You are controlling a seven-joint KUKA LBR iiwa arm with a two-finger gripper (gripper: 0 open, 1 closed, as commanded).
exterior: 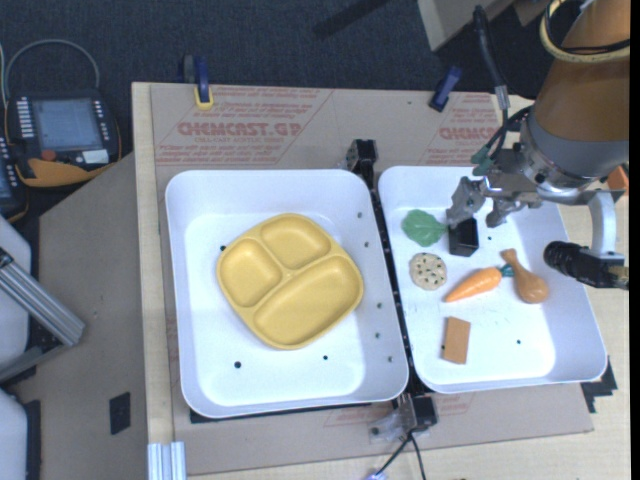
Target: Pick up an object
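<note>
Objects for the pick: all five sit in the right bin [575, 363]. None is between the fingers.

Left to right:
- Far left, off the bench: handheld pendant [62, 133] with a lit screen, cable looped above it. Screen text too small to read.
- Bench board [150, 228] carries red print, "CHEMCAST G.P" legible along the top edge above the left bin; a second partial print of the same kind top right, cut off by the arm.
- Blue-and-yellow clamp [202, 80] on the board's top edge.
- Left bin [190, 368]: yellow three-compartment plate [290, 280] lying flat, roughly centred.
- Right bin: green leafy piece [423, 227] upper left, cookie [428, 270] just below it, brown rectangular block [456, 340] nearer the front edge, orange carrot [472, 284] mid-bin, tilted, drumstick [524, 278] just right of the carrot's top.
- Gripper [463, 230] hangs over the bin's upper part, just right of the green piece, above the carrot. Fingers: can't tell whether spread or closed, dark tip reads as one block.
- Arm [585, 98] comes in top right, orange band above grey wrist.
</note>
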